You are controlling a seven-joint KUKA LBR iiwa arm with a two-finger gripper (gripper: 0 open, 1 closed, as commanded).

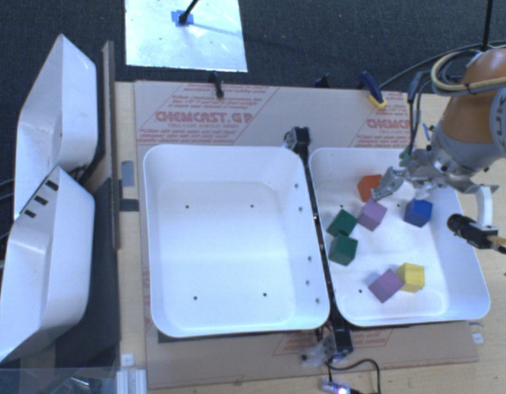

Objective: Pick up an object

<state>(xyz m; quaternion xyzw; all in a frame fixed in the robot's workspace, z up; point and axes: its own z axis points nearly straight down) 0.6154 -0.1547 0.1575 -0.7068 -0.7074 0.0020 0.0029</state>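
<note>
Crowding the right bin (pixel 474 290): an orange block (pixel 366 186), blue block (pixel 417 213), purple block (pixel 371 215) and two green blocks (pixel 343 222) (pixel 343 249) clustering near its upper middle, touching or nearly so. Sitting together toward the near edge: another purple block (pixel 385 285) and a yellow block (pixel 412 277). Leaving open floor between clusters and along the right wall. Offering wide passage across the left bin (pixel 158 245).

- Two bins sit side by side: left bin (pixel 233 240), right bin (pixel 462 290).
- Seven blocks (pixel 372 215) lie scattered in the right bin.
- The gripper (pixel 404 183) hangs over its far side.
</note>
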